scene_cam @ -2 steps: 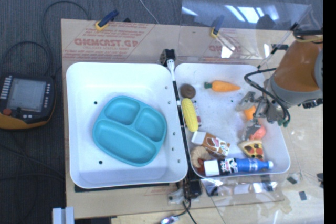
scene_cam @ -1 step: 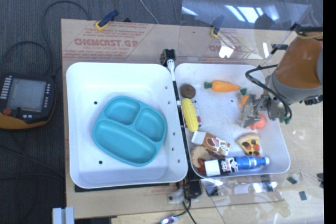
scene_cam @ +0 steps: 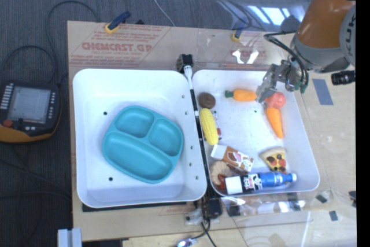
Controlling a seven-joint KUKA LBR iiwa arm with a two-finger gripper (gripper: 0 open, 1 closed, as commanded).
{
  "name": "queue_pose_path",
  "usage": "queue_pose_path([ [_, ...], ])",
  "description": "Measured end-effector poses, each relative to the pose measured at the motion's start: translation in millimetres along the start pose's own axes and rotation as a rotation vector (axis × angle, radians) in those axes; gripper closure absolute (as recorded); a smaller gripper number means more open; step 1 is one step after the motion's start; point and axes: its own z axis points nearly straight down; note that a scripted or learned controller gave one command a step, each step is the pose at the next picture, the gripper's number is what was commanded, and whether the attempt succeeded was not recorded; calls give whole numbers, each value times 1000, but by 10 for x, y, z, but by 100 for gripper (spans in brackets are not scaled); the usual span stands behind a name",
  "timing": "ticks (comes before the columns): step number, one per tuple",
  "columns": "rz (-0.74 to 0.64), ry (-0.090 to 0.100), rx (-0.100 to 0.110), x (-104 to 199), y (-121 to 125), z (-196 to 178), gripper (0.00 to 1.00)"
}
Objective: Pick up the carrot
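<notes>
The right bin [scene_cam: 308,147] holds two carrots: a larger carrot [scene_cam: 275,121] near its right wall and a smaller carrot [scene_cam: 242,95] near its far wall. Between them hangs the gripper [scene_cam: 269,91]; its grip state is unclear.

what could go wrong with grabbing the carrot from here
Two carrots lie near the gripper: one to its left, another just below it, so it may go for either or land between them. A pink-red item sits against the second carrot's top and could get pinched or shoved instead. That carrot also lies close to the bin's right wall, leaving little room for a finger on that side.
</notes>
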Motion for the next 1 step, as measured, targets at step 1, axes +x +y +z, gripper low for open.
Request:
queue_pose_path([
  [1, 170, 7, 2, 750, 269, -211, 100],
])
